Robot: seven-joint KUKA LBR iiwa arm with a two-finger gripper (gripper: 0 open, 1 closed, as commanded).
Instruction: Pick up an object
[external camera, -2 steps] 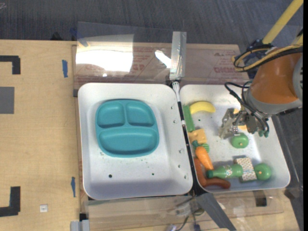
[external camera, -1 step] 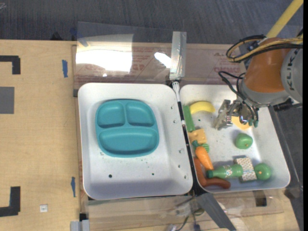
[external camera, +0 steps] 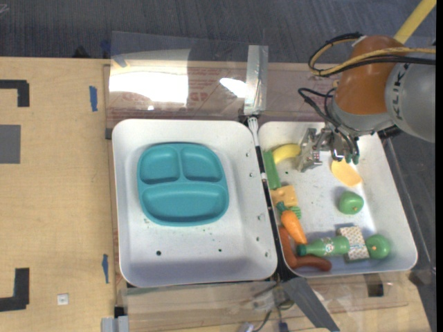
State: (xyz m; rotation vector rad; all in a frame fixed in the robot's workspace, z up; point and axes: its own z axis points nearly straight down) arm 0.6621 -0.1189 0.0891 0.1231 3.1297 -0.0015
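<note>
Just left of the gripper (external camera: pixel 320 151), I am seeing a yellow banana (external camera: pixel 285 153) lying in the right bin (external camera: pixel 396 206); nothing is sitting between the fingers, and I cannot tell their state. An orange slice (external camera: pixel 347 172) is lying just right of it, a green apple (external camera: pixel 351 202) below, the teal plate (external camera: pixel 183 184) far left.

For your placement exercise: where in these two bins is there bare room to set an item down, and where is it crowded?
Left bin: bare floor rings the teal divided plate, widest along the near edge. Right bin: a small bare patch between carrot and green fruit. Its left wall and near edge are crowded; the hand hangs over the far end.
</note>
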